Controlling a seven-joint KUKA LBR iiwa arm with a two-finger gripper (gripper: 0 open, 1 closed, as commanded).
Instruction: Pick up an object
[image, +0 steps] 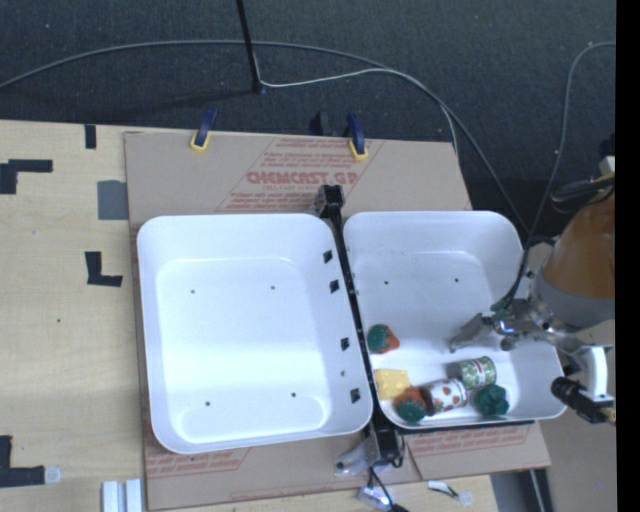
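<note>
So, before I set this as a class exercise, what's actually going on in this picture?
A grey robot arm with an orange band reaches in from the right over the right-hand shallow white bin. Its gripper hangs above the bin floor, just above a cluster of small objects near the front edge: a green-labelled can, a red-and-white can lying on its side, a yellow block and a few green and orange toys. Nothing is visibly held. The left-hand white bin sits alongside it.
</note>
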